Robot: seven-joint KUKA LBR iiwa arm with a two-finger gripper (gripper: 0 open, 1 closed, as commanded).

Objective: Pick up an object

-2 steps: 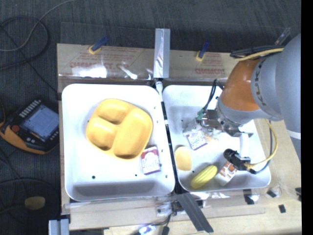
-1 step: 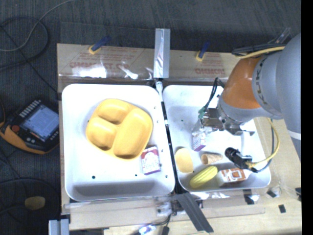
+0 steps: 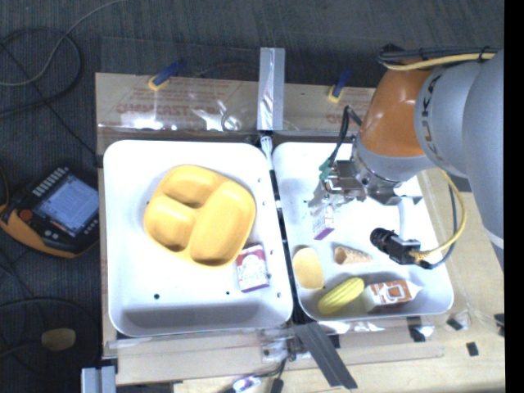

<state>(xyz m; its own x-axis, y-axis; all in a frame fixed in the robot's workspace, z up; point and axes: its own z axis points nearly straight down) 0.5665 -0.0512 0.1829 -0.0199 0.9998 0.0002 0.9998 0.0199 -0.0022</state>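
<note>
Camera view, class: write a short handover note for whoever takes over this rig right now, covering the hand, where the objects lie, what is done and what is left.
Hand: low over the upper part of the right bin, above a small purple-marked item. Whether it grips anything cannot be told.
Right bin, near edge: pale round piece, yellow corn-like piece, orange carton, small wedge.
Left bin: big yellow bread-like object, small pink-and-white packet.
Done: no pick confirmed.
Left: grasp one object and lift it.
</note>
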